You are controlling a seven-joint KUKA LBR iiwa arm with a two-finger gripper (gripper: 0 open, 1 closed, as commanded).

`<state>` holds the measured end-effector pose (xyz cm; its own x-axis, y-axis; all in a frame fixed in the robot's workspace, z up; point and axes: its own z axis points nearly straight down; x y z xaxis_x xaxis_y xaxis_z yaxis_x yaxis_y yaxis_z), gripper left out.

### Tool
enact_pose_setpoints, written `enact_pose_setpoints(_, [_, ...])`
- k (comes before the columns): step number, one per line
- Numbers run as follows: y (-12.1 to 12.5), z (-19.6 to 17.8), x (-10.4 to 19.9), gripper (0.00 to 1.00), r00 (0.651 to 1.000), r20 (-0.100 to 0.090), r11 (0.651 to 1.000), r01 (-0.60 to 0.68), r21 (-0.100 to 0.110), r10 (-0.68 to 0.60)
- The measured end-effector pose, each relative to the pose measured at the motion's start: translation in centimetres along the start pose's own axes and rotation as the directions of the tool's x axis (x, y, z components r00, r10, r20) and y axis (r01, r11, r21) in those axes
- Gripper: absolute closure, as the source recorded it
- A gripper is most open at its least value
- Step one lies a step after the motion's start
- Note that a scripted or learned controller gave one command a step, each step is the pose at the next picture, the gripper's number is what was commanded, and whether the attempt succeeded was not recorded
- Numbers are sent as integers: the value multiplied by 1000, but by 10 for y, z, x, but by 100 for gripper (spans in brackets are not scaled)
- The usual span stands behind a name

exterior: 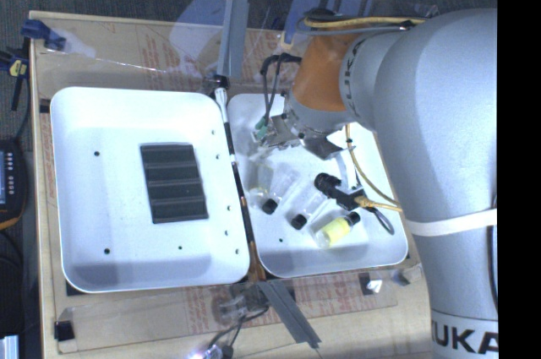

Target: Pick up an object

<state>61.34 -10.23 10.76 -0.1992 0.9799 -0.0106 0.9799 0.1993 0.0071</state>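
While one ribbed block [174, 182] lies left, one yellow piece [336, 231] lies right.

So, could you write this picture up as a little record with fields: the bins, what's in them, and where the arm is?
left bin: one dark ribbed block, lying flat near the middle
right bin: yellow object near the front; small clear pieces with black ends beside it
arm: grey with an orange band, reaching in from the right
tool: over the right bin's far left part
held object: none that I can make out
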Motion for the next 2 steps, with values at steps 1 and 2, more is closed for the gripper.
enact_pose_setpoints(1, [-1, -1, -5, 0, 1000, 8, 1000, -5, -1, 5])
enact_pose_setpoints(2, [-77, 17, -51, 0, 1000, -12, 1000, -8, 12, 8])
